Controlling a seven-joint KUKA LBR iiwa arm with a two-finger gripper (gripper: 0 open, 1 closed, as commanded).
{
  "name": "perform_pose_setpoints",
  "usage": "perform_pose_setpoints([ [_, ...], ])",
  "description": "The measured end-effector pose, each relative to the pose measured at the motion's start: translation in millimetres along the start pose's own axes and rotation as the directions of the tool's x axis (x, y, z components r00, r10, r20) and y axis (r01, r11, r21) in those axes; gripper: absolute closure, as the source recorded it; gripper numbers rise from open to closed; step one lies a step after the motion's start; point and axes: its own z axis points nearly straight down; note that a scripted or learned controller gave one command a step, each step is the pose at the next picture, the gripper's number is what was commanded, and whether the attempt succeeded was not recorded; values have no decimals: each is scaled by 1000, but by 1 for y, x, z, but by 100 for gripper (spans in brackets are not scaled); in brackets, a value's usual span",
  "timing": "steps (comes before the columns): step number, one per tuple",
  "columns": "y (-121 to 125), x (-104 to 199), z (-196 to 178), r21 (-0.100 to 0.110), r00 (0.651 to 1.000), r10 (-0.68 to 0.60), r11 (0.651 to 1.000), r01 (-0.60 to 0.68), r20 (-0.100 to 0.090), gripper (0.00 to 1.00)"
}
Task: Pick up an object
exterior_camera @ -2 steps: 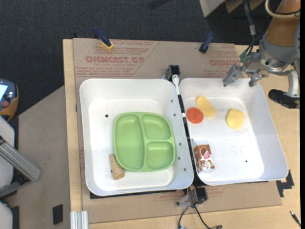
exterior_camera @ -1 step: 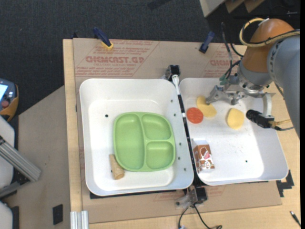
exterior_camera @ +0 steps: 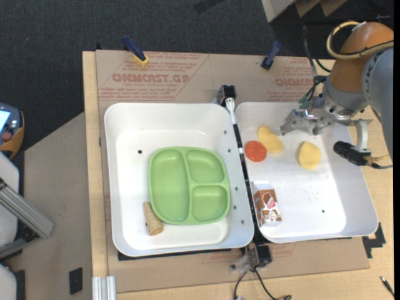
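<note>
My gripper (exterior_camera: 304, 126) hangs over the back of the right bin (exterior_camera: 350, 211), its two fingers spread open with nothing between them. Just in front of it lie a yellow lump (exterior_camera: 270, 140), a red round piece (exterior_camera: 255, 150) touching that lump, and a second yellow lump (exterior_camera: 309, 155) to the right. A brown and white packet (exterior_camera: 267, 206) rests near the bin's front left. In the left bin (exterior_camera: 122, 167) sit a green divided plate (exterior_camera: 188, 185) and a tan cork-like piece (exterior_camera: 152, 219) by the plate's front left corner.
Between the two bins runs a black divider rail (exterior_camera: 239, 161). Blue clamps (exterior_camera: 135, 50) (exterior_camera: 271, 55) hold the cardboard sheet at the back. The arm's orange band (exterior_camera: 362, 39) stands at the upper right, with a black cable (exterior_camera: 353, 153) over the right bin's edge.
</note>
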Motion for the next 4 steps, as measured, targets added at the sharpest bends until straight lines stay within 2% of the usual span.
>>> perform_pose_setpoints([
  [1, 1, 1, -12, -4, 1000, -1, 1000, 1, 1, 100],
  [2, -119, 43, 1, 16, 1000, 2, 1000, -2, -7, 100],
  [3, -192, 37, 1, 12, 1000, 4, 1000, -4, -5, 100],
  [4, -188, 38, -10, 2, 1000, 1, 1000, -1, -2, 100],
])
